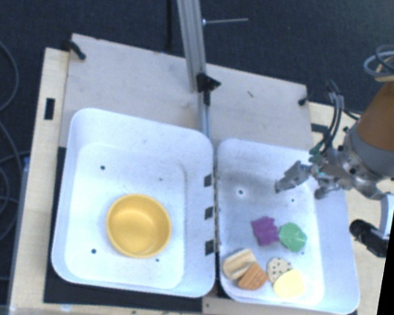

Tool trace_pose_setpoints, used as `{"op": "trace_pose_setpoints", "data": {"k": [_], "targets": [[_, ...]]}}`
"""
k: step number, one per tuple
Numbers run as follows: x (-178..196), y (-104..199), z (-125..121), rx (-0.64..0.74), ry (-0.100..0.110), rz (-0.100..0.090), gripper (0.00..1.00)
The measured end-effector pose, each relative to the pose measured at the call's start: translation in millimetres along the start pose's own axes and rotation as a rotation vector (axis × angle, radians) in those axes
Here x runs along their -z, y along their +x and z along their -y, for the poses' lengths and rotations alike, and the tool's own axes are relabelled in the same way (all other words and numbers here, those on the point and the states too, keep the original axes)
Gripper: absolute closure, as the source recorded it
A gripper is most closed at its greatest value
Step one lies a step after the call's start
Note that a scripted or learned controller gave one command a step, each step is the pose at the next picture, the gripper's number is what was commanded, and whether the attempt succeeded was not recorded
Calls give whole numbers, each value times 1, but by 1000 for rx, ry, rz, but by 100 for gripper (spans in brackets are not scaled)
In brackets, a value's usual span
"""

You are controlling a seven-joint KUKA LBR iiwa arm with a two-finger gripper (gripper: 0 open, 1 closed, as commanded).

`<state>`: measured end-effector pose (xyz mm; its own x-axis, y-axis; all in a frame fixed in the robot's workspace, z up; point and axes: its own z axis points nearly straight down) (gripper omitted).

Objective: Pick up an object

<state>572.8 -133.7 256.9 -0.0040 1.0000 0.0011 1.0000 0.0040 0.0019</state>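
The arm enters from the right edge of the frame, its orange band at the upper right, and carries the end effector (306,181) over the upper part of the right bin (255,171), above bare white floor. Its two fingers reach down and to the left with a visible gap between them and nothing in that gap, so it is released and holds nothing. The candidates for picking all lie in the lower half of the same bin, clustered toward its lower right: a purple block (265,230) just beside a green object (292,237), and below them a tan bread-like piece (238,261) touching an orange-brown piece (253,277), then a speckled cookie-like piece (279,267) against a pale yellow round piece (291,284). The end effector is well apart from all of them. The purple block is nearest, and it lies somewhat free of the tighter group below, so it looks the easier target; the packed lower items would likely let a finger land on a neighbour. The left bin (95,135) holds a yellow bowl (139,225) at its lower centre, far from the arm. Both bins rest side by side on the light counter (135,82). By my judgement the pick has not begun: a move down the frame and a descent are yet needed.
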Motion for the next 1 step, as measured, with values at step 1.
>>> {"op": "trace_pose_setpoints", "data": {"k": [1], "targets": [[0, 0, 0, -1, 0, 0, 0]]}}
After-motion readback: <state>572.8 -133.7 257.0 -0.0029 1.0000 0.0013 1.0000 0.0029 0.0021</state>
